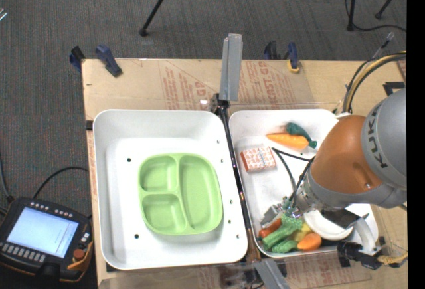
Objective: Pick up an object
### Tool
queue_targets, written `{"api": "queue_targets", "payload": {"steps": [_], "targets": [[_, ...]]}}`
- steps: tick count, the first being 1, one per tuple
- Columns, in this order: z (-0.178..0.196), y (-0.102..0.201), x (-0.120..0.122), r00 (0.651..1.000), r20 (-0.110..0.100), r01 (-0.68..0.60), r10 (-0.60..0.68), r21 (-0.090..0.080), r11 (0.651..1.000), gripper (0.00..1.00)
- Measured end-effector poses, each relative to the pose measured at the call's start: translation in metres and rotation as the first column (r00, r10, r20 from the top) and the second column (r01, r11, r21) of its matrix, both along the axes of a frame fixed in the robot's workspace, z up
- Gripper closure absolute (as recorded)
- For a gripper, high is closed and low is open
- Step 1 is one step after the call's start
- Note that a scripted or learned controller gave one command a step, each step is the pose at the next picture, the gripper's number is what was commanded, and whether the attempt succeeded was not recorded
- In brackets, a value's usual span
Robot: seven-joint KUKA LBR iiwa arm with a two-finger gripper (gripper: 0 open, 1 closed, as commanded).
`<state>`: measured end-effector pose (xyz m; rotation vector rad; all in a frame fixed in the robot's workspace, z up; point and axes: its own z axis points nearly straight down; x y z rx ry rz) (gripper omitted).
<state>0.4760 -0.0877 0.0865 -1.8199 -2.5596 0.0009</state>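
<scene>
The arm [352, 161] is lowered over the near end of the right bin [252, 123], with the gripper [287, 209] down among a pile of small toy foods [287, 233] at the near edge. Whether it is open or closed cannot be told. Judged step: reaching to grasp. A toy carrot [289, 140] and small box [257, 159] lie apart. Next: close on one piece, lift straight.

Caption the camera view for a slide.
Arm reaching into right bin of toy food; green plate in left bin.

green tray [180, 203], orange carrot [287, 140], white bins [106, 148]
</scene>
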Motion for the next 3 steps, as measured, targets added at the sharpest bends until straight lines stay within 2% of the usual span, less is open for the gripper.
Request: {"api": "queue_targets", "payload": {"steps": [1, 2, 3], "targets": [[0.008, -0.001, -0.001, 1.000, -0.004, 0.003, -0.003, 0.002, 1.000, 1.00], [0.104, 0.032, 0.077, 0.998, 0.008, -0.067, 0.067, 0.000, 0.998, 1.00], [0.008, -0.060, 0.081, 0.889, -0.005, -0.458, 0.458, 0.004, 0.889, 1.00]]}}
